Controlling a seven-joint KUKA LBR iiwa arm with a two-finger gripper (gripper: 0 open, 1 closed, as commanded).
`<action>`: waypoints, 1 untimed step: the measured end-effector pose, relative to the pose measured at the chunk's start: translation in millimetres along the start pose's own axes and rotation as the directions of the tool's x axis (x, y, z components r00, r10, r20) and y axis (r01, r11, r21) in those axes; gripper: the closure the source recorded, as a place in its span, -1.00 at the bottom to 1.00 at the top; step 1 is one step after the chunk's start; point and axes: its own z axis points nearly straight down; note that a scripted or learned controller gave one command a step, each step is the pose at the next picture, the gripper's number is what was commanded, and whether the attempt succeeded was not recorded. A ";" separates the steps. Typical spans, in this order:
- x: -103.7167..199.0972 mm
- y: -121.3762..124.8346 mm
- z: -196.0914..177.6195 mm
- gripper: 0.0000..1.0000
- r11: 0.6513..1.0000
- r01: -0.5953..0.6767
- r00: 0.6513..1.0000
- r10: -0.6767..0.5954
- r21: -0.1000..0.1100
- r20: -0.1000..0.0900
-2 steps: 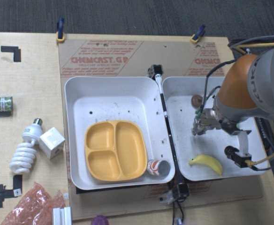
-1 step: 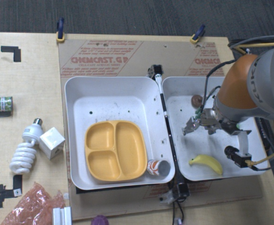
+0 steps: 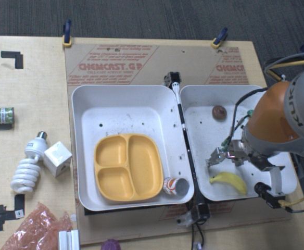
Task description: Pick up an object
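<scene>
- We see two shallow white plastic bins side by side on a sheet of brown printed cardboard [image 3: 115, 61], which is held to the light wooden bench [image 3: 22, 92] by two blue and yellow clamps [image 3: 67, 34] at its far edge.
- In the right bin [image 3: 204, 100], a yellow banana [image 3: 228, 182] lies near the front edge, close to the middle of that edge.
- A small round brown object [image 3: 219, 112] sits near the far edge of the same bin, well apart from the banana.
- The grey arm with its orange band [image 3: 271, 116] reaches over the right side of the right bin, and its two-finger gripper [image 3: 215, 159] hangs just above the banana, towards the bin's middle.
- We cannot tell how the jaws stand; we see nothing between them, and the banana lies apart from the gripper.
- In the left bin [image 3: 89, 100], a yellow plastic tray with three compartments [image 3: 127, 166] rests towards the front edge.
- A small can lying on its side [image 3: 175, 186] sits in the front right corner of the left bin, just beside the tray.
- On the bench, left of the bins, we find a white spiral light bulb [image 3: 28, 168], a small white cube [image 3: 58, 158] touching it, a green-labelled can [image 3: 2, 116] further back, and red netting [image 3: 35, 230] at the front edge.
</scene>
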 end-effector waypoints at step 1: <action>-0.9 1.3 -10.0 1.00 1.000 -0.002 1.000 0.002 -0.003 0.001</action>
